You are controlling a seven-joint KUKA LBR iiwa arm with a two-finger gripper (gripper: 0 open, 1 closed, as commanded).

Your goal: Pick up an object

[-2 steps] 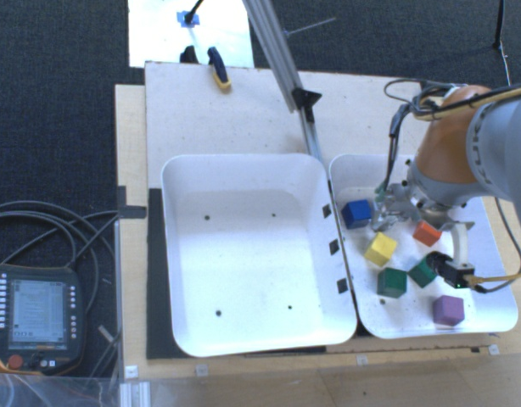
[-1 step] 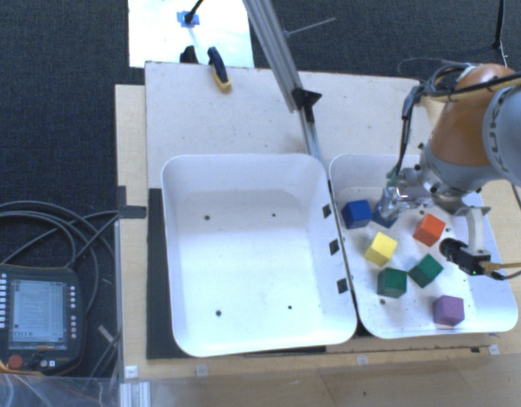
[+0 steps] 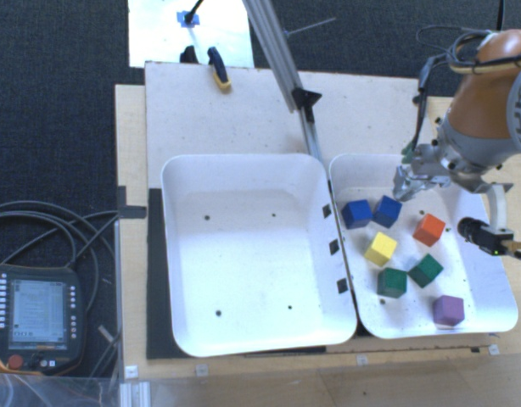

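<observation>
Several small cubes lie in the right white bin (image 3: 485,282): two blue ones (image 3: 355,213) (image 3: 387,210) side by side, an orange one (image 3: 428,229), a yellow one (image 3: 381,248), two green ones (image 3: 392,281) (image 3: 426,270) and a purple one (image 3: 448,309). My gripper (image 3: 407,186) hangs over the upper part of this bin, just above and to the right of the right-hand blue cube. No cube shows between its tips. The wrist blocks a clear look at the gripper's end.
The left white bin (image 3: 243,261) holds only a few dark specks. A slanted metal pole (image 3: 277,41) runs down to the rim between the bins. A yellow-black clamp (image 3: 218,68) lies at the bench's back. A teach pendant (image 3: 36,316) and cables sit on the floor at left.
</observation>
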